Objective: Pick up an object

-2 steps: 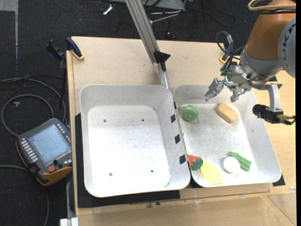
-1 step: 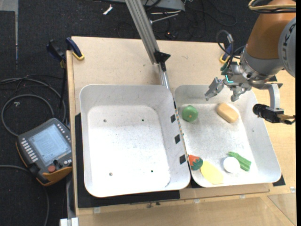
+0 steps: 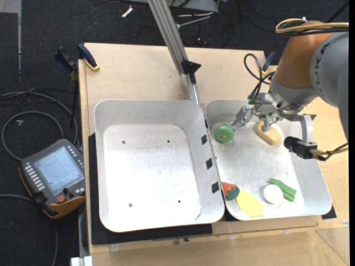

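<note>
Arm's fingers (image 3: 260, 121), whose opening cannot be told, hang near the right bin's (image 3: 310, 176) far edge between green ball (image 3: 223, 133) and tan block (image 3: 268, 134), risking closing on nothing.

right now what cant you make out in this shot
- Gripper, camera view: the wrist above covers most of it, so how it stands is unclear.
- Tan object: the gripper covers its upper part; shape unclear.
- Orange-red object: partly tucked under the right bin's left rim.
- Green leafy piece: the white ball hides its left end.
- Arm: cut off by the right edge.
</note>
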`<act>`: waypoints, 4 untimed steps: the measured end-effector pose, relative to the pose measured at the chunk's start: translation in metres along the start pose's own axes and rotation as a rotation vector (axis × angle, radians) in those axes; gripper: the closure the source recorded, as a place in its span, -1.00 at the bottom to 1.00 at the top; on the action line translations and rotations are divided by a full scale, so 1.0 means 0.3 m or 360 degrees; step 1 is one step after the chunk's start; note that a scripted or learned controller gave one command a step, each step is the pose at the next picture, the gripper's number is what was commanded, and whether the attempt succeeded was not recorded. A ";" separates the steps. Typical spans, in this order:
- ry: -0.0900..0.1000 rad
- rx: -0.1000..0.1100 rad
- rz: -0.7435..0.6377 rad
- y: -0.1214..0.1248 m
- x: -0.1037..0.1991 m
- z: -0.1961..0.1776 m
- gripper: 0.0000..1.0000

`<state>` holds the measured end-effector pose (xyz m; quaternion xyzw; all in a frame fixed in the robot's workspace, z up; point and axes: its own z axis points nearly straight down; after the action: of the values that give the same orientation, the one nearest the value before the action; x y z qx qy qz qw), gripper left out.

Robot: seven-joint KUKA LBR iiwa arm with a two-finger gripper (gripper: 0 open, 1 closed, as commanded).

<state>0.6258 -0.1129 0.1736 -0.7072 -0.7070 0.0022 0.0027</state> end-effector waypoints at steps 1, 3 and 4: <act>0.0006 -0.0018 -0.0005 0.044 0.009 0.161 -1.00; 0.0001 -0.0042 -0.0004 0.056 0.011 0.121 1.00; -0.0003 -0.0020 -0.0002 0.034 -0.007 -0.075 1.00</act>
<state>0.6363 -0.1152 0.1959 -0.7068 -0.7074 -0.0015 -0.0025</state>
